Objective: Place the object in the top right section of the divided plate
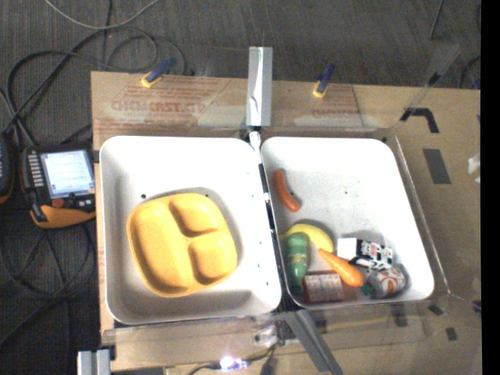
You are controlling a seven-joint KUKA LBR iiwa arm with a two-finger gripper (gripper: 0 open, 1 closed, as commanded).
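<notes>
— Where do we find the plate?
— We see the yellow divided plate (183,242) in the left bin (117,170), and the carrot (344,268) in the right bin (351,162).
— The gripper's state?
— We cannot tell.

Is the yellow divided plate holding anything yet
Empty. All three sections of the yellow plate show bare; the toy food lies in the right bin.

Off-task items on your bench

You have a handheld screen unit (60,173) left of the bins, cables (94,30) on the floor, two clamps (322,81) behind.
</notes>
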